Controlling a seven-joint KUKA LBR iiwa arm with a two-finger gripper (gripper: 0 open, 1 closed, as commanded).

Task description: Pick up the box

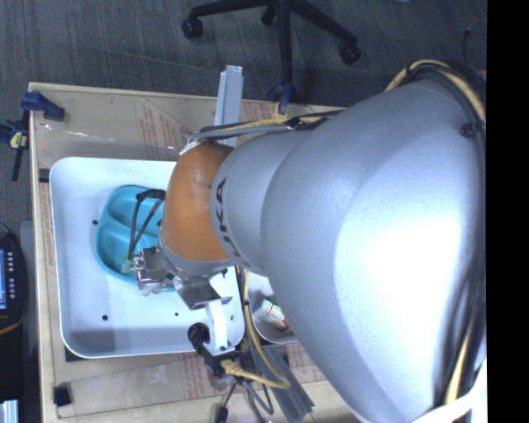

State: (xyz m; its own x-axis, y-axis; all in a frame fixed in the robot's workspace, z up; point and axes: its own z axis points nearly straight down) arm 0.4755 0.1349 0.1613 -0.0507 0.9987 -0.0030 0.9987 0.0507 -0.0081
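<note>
Huge grey arm [355, 248] eats up most of the right side, it's way closer to the lens than anything else; its orange band [194, 206] sits about mid-frame, right over the left bin [74, 248]; yellowish and black cables run along the top of the arm and dangle below the wrist near the bottom edge.

Gripper [149, 273] pokes out just under the orange band, down toward the bin floor; honestly can't tell what the claw is doing, the metal bits at the tip are small and partly hidden by the wrist, so no call from me there.

As for the box, can't pick it out for sure; what's in the left bin is a teal blue thing [120, 231], rounded, with a dark strap or cable across it, lying just beside or touching the gripper tip; a small object with red and white [271, 316] peeks out from under the arm near the bin's right edge, too hidden to name.

Bins sit on a brown board [124, 124]; blue clamp [37, 105] at its upper left corner; office chair base [273, 21] on the floor up top.
</note>
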